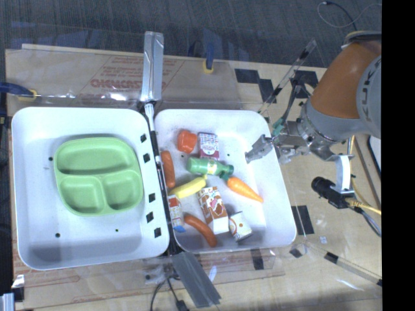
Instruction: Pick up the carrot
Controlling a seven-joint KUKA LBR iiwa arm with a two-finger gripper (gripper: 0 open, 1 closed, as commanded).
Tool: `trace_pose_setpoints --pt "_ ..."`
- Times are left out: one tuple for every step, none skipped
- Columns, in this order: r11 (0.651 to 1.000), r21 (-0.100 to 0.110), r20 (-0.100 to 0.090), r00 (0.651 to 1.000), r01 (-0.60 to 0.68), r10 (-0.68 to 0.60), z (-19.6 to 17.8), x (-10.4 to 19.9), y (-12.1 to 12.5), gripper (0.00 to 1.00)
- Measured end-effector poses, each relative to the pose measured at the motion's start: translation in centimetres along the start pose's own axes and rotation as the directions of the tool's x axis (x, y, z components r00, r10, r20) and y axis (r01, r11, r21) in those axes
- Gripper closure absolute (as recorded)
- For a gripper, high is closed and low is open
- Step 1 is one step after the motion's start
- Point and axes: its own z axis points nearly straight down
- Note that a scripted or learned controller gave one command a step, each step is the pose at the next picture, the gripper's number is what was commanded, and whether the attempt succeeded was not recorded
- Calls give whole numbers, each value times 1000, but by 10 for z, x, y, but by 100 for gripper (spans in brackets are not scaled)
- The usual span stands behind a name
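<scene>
The carrot [244,188] is orange and tapered, lying in the right bin [275,173] toward its right side, pointing down-right. My gripper [258,149] hangs over the right bin's upper right part, above and slightly right of the carrot, with clear space between them. Nothing shows between its fingers.
Around the carrot lie a green bottle [210,167], a yellow banana [188,188], two small cartons [213,209], a red piece [187,140], a pink carton [208,144] and sausages [200,230]. The left bin [32,173] holds a green divided plate [98,174].
</scene>
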Motion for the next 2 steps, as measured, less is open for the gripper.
trace_pose_setpoints --pt "999 -1 0 999 -36 36 120 9 -35 0" --pt "999 -16 7 999 44 -44 139 -10 -42 0"
